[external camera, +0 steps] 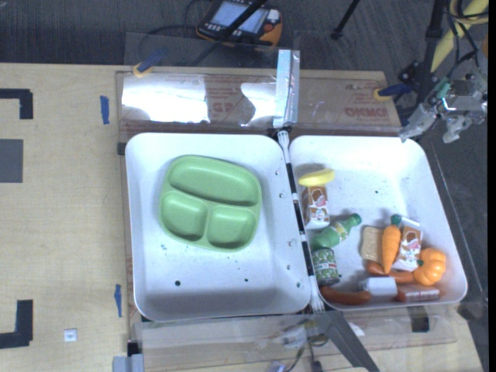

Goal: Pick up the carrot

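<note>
Gripper (434, 118) hovering at the far right, just off the right bin's (364, 157) far corner; grip state not discernible from here. Carrot (390, 245) lying in that bin's near right part, leaning on a toast slice (371, 243), beside a small carton (408, 248). Green divided plate (210, 201) sitting in the left bin (147, 231).

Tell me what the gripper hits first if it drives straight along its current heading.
Hard to say: the gripper sits at the right bin's far right corner, seemingly pointing down-left. Straight on, it would likely meet bare bin floor first, well short of the carrot. Depth is unclear.
</note>
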{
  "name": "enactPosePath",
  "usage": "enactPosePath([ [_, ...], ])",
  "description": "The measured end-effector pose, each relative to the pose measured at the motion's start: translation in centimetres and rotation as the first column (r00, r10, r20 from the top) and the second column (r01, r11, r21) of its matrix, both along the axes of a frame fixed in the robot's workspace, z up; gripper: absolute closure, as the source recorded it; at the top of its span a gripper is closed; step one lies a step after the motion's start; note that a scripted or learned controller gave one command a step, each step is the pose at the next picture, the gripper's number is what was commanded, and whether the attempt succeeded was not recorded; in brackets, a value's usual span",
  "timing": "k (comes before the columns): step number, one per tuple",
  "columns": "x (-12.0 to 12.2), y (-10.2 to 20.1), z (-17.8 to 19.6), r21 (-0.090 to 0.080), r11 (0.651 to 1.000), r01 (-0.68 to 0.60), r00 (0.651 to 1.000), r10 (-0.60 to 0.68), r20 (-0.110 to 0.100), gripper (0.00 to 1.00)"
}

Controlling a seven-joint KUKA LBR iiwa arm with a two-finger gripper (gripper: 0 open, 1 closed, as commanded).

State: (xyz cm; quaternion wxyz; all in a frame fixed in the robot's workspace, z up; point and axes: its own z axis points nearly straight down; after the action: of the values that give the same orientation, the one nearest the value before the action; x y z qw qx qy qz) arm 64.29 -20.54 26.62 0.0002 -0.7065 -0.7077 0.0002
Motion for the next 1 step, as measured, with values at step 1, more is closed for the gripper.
enactPosePath([
  [1, -3.45, 1.10, -11.59, -0.001, 0.995, -0.095, 0.995, 0.095, 0.002, 0.00],
])
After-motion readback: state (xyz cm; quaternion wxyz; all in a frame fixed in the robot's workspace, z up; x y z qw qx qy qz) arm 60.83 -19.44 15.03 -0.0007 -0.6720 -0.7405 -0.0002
